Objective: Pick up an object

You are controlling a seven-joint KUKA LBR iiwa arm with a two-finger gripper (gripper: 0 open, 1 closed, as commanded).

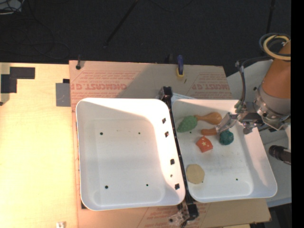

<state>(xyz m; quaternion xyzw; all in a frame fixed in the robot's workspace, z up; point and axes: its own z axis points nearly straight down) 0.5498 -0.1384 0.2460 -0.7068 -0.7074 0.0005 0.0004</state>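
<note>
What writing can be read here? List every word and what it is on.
"CHEMCAST GP" (seemingly): red print, upside down, on the cardboard sheet, behind the left bin.
"...GP": same print, cut off, behind the right bin.
Smaller red lines on the cardboard: too blurred to read.

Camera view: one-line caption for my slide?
Gripper over the right bin, close to the teal ball and orange piece.

arm (278, 80): cut off at right edge | long orange thing (211, 117): right end hidden behind gripper (230, 122) | small metal thing (183, 217) near bottom edge: too blurred to identify
</note>
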